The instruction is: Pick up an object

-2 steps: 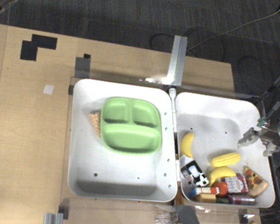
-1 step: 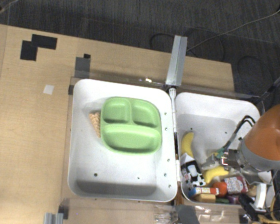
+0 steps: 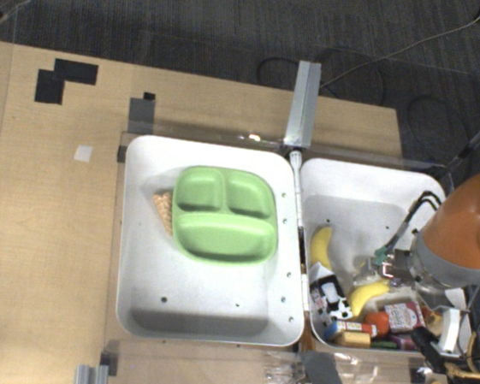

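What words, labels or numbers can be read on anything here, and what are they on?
No text here can be read.
Red packet: a pale label patch, too blurred to read.
Black-and-white item: markings too small to read.
Green tray: no markings visible.
Bananas: no sticker visible.

No text I can read from here — the red packet (image 3: 399,316) in the right bin (image 3: 369,193) carries a pale label, too blurred to make out; the black-and-white carton (image 3: 329,295) beside it shows print, equally illegible
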Controlling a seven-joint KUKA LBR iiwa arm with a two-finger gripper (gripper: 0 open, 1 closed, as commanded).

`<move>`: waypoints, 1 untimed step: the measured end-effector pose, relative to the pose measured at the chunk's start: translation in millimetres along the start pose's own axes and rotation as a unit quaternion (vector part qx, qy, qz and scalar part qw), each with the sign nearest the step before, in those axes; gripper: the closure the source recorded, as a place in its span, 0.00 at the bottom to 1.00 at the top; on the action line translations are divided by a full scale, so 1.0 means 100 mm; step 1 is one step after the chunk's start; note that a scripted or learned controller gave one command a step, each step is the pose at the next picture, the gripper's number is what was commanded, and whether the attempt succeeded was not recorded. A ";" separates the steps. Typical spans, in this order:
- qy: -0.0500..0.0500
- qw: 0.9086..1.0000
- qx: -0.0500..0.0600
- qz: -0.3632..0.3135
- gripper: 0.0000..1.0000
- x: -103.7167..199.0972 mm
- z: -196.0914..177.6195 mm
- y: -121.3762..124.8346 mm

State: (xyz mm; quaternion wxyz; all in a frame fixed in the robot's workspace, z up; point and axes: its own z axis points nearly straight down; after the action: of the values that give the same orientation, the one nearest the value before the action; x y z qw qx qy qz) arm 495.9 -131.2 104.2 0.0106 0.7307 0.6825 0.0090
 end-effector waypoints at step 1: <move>0.001 1.000 0.011 0.024 1.00 0.56 -1.07 0.21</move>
State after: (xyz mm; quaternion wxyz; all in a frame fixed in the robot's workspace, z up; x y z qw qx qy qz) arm 517.5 -76.6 211.4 0.0021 0.7467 0.6651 0.0024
